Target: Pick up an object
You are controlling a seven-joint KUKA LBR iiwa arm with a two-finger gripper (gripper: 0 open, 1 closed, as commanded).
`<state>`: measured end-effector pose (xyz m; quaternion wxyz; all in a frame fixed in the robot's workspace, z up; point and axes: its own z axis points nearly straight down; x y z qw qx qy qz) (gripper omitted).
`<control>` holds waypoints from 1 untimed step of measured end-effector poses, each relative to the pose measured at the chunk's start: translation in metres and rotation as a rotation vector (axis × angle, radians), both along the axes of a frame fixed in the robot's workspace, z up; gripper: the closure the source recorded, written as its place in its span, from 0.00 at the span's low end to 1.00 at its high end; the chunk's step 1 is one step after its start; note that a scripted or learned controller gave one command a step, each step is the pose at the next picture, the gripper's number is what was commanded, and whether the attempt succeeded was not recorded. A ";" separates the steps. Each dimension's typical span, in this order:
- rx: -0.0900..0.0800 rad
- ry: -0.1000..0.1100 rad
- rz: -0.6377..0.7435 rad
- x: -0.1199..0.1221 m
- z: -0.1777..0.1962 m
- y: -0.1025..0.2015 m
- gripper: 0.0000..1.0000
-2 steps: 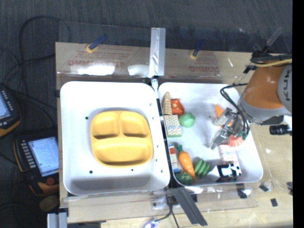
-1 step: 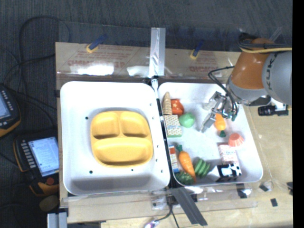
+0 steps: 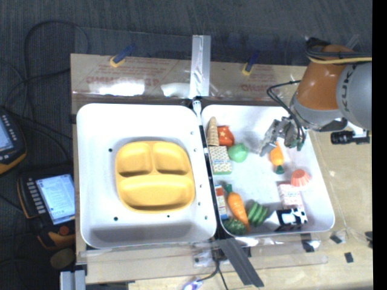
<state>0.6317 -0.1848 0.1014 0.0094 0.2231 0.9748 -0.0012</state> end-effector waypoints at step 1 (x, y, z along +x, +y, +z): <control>0.006 0.014 0.074 -0.013 0.100 0.100 1.00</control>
